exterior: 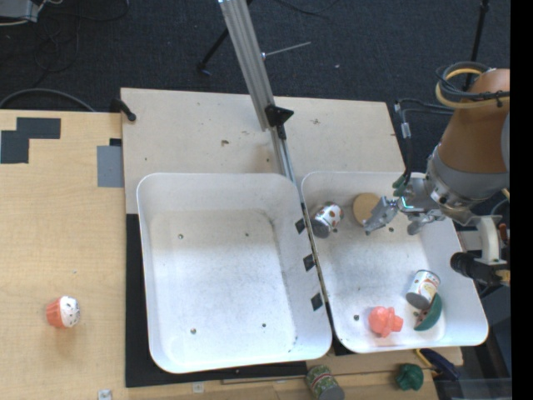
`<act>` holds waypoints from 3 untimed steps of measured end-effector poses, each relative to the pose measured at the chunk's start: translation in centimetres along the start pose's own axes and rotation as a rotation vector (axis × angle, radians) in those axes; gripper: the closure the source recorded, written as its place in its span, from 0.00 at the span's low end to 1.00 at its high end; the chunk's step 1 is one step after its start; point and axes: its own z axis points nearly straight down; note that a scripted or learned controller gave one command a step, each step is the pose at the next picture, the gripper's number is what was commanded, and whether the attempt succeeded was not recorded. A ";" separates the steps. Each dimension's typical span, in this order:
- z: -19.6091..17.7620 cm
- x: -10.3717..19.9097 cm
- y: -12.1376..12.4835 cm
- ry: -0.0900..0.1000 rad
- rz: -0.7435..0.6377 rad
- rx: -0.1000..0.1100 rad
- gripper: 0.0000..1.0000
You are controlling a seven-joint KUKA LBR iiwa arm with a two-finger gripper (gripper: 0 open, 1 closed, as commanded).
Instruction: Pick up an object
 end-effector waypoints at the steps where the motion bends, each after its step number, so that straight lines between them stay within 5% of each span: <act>1: -0.2 -0.1 0.1 -0.001 0.002 -0.005 0.00; 3: 10.3 -0.4 -0.8 0.000 0.001 0.000 0.00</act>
